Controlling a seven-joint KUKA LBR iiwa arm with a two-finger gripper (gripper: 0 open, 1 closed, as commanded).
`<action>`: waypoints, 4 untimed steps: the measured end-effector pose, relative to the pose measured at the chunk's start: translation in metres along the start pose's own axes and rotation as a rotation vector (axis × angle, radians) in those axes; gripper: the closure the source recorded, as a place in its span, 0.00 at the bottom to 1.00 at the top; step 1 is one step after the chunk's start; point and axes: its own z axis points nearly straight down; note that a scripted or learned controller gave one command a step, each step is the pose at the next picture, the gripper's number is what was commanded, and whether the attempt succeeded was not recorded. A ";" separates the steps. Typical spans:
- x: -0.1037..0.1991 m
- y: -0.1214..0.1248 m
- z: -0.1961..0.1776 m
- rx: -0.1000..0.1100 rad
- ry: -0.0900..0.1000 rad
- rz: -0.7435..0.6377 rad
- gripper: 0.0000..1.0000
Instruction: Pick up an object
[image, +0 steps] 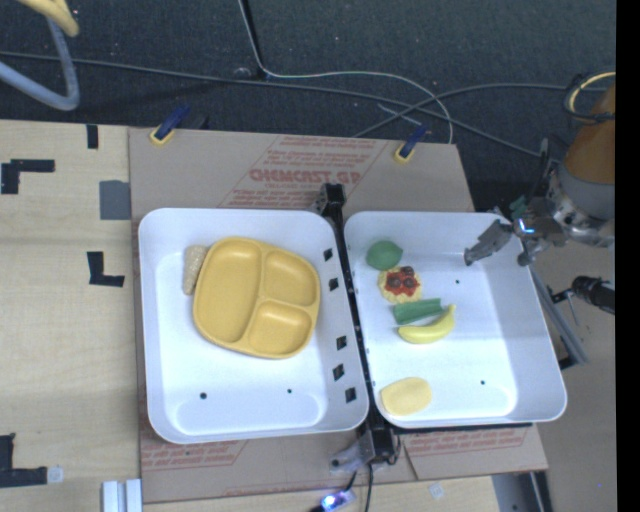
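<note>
1. Reaching into the right bin (520, 330) comes first, since every loose piece lies there and your gripper (505, 243) hangs over that bin's upper right corner, near its rim, with nothing between its fingers. They look spread apart.
2. Choose one piece before you descend. The pale yellow lump (405, 396) near the bin's front edge sits alone, well apart from the rest, so you can judge it the easiest catch.
3. Treat the cluster in the bin's left half with care: the green round piece (383, 254), the small red and yellow piece (400, 284), the green strip (417, 310) and the banana (428, 327) lie touching or just beside one another, so a careless close may nudge a neighbour.
4. Come down upright, centre the fingers on either side of your piece, then close and lift slowly.
5. Leave the left bin (170, 300) alone; it holds the yellow divided plate (257, 297).
6. Note what stays unclear: a tan thing (192, 268) is half hidden under the plate's left edge, and the arm is cut off at the right.
</note>
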 end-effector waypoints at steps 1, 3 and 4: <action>0.005 0.000 0.044 0.004 0.000 -0.001 0.00; 0.008 0.001 0.120 -0.001 -0.002 -0.001 0.00; 0.007 0.002 0.108 -0.006 -0.006 -0.002 1.00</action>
